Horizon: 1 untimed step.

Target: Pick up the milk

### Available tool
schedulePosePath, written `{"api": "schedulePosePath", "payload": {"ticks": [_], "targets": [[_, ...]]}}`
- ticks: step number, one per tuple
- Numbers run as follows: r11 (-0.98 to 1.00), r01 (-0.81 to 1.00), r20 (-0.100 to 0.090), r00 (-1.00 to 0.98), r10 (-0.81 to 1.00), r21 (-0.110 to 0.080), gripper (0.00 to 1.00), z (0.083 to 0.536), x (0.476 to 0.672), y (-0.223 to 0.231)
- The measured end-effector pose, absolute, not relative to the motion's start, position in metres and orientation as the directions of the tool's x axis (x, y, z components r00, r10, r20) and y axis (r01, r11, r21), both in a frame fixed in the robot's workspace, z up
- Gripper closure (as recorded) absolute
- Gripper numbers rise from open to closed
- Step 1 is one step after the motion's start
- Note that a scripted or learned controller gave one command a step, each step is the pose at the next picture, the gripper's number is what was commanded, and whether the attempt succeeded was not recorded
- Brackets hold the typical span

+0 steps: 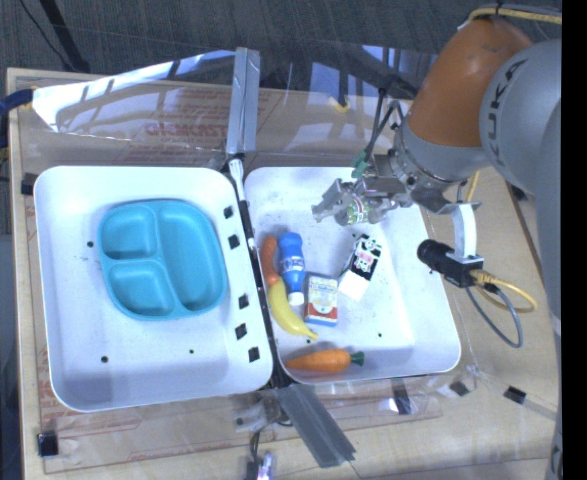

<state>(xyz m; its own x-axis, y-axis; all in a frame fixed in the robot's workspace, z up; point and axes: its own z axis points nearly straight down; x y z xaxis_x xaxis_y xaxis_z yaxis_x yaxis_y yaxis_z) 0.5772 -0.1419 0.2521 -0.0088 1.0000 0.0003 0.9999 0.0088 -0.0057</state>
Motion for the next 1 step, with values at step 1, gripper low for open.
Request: {"api": "schedulePosePath", "payload": {"ticks": [1], "targets": [[-0.025, 1.0, -0.002, 0.025, 1.0, -0.002, 0.0, 0.2358, 0.5432, -0.2055]]}}
